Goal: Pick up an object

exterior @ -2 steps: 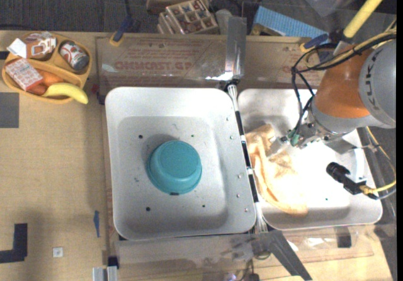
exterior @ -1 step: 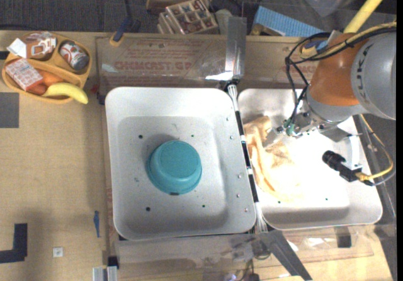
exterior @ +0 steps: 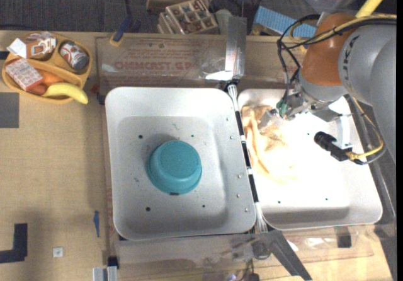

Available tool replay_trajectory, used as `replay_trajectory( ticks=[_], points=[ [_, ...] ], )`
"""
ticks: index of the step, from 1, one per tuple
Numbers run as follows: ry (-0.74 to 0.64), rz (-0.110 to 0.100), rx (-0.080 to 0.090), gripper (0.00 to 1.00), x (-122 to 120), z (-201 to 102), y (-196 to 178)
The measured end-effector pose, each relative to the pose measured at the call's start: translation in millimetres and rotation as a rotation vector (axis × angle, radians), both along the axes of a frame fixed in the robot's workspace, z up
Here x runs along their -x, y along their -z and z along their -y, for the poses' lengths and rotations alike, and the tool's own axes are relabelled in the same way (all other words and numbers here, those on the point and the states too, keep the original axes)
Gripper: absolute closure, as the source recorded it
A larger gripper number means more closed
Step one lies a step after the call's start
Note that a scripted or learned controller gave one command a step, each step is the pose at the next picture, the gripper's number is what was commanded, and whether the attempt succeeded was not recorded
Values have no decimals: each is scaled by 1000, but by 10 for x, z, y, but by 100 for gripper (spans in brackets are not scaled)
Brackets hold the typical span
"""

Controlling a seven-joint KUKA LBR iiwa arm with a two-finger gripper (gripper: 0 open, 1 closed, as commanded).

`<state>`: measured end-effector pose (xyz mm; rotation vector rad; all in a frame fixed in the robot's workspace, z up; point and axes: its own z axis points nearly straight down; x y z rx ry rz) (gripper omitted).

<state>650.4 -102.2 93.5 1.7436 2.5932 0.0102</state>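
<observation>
A teal bowl [exterior: 175,166] lies upside down in the middle of the left bin [exterior: 126,116]. A pale tan, crumpled, soft-looking object [exterior: 267,147] lies along the left side of the right bin [exterior: 327,198]. My gripper [exterior: 279,114] reaches down from the right over the top end of that tan object, touching or nearly touching it. The grey wrist with its orange band [exterior: 327,53] hangs above the right bin's back edge and hides the corner behind it.
A black connector with a cable [exterior: 330,143] hangs from the arm over the right bin. The metal divider [exterior: 242,141] runs between the bins. A yellow tray of toy food [exterior: 44,68] sits on the bench at far left. A clear plastic sheet [exterior: 170,62] lies behind the left bin.
</observation>
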Motion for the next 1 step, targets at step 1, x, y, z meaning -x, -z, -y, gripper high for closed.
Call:
replay_trajectory(
  ticks=[1],
  points=[
    [-2,8,-3,100,-22,-17,-128]
  ],
)
